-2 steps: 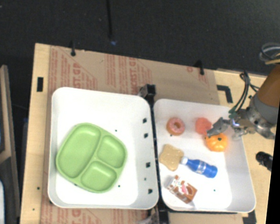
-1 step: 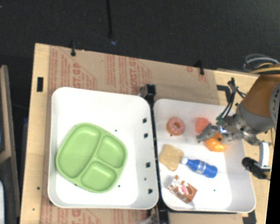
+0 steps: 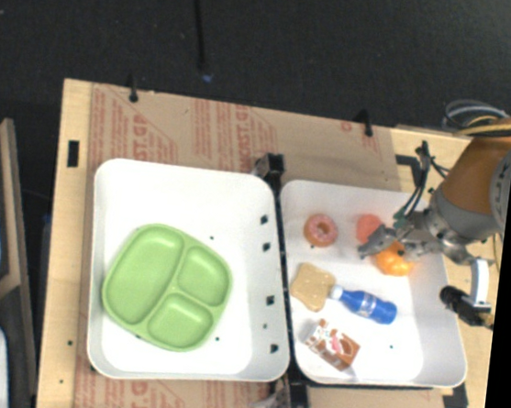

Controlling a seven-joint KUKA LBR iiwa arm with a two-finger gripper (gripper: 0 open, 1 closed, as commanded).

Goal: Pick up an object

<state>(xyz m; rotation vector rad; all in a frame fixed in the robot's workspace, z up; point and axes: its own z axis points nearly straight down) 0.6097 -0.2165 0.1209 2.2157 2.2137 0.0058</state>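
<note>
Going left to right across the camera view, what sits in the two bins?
Green divided tray in the left bin → toast slice in the right bin → brown packet → blue bottle → orange object beneath the gripper.

A pale green plastic plate with three compartments (image 3: 167, 286) lies flat in the shallow white left-hand bin (image 3: 114, 186), towards its lower left, with bare white bin floor along its upper and right sides. That bin sits edge to edge with the shallow white right-hand bin (image 3: 427, 353), and a small black clip (image 3: 269, 165) sits at the top of the seam between them. Both bins rest on a brown cardboard sheet printed with red lettering (image 3: 181, 129), which covers the light wooden bench (image 3: 61, 221), and a thin black cable (image 3: 197, 16) runs across the dark floor (image 3: 349, 44) beyond.
</note>
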